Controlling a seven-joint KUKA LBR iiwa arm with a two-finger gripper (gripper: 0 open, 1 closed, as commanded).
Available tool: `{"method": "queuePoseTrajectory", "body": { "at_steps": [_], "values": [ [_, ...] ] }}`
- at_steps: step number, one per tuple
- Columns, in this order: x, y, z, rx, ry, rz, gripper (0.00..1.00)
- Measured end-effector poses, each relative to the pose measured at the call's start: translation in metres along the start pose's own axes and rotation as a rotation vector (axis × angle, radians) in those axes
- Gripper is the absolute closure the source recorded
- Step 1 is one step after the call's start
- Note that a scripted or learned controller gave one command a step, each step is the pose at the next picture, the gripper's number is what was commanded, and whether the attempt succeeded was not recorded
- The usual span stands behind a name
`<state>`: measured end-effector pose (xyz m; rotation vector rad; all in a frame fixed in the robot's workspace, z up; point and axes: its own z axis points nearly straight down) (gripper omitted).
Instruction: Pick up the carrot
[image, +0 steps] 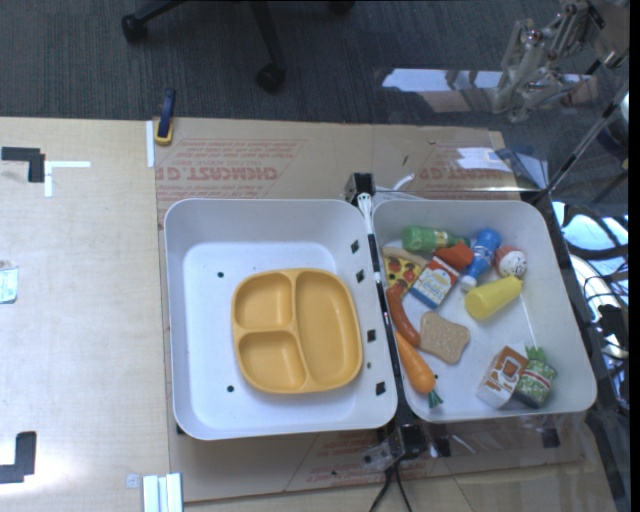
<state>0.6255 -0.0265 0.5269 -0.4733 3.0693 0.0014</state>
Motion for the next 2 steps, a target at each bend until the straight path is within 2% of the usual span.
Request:
{"method": "queuePoseTrajectory", "body": {
  "at_steps": [1, 2],
  "values": [
    [0.0, 0.0, 0.0001, 0.0, 0.0, 0.0, 0.0],
    [-0.0023, -0.0008, -0.0091, 0.001, -0.007, 0.001, 1.0]
  ]
}}
